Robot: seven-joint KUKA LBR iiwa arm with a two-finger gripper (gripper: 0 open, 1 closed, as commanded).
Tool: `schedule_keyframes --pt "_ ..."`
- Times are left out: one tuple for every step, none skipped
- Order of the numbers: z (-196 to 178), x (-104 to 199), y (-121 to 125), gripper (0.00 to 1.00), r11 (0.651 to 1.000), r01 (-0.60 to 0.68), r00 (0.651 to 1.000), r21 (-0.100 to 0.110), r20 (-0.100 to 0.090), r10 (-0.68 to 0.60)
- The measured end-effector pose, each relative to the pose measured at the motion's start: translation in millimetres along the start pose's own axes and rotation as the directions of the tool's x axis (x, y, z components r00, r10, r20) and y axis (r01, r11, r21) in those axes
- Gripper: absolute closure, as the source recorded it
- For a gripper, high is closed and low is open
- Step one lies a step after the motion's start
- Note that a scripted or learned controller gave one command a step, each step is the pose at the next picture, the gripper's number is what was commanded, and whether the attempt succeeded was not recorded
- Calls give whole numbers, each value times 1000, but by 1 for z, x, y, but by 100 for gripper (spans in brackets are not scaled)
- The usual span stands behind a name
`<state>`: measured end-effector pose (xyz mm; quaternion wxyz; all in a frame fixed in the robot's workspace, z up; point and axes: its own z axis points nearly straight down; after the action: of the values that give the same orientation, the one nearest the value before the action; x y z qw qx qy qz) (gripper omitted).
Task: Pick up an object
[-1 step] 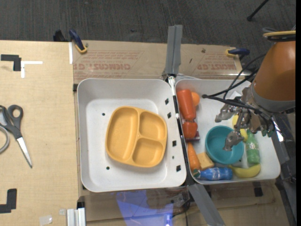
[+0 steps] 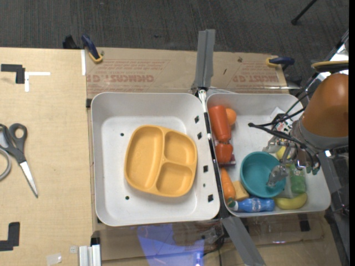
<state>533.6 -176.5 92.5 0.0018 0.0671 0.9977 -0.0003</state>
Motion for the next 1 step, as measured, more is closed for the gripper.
schedule_keyframes --pt "-16 -9 3 100 1000 3 999 2 33 -3"
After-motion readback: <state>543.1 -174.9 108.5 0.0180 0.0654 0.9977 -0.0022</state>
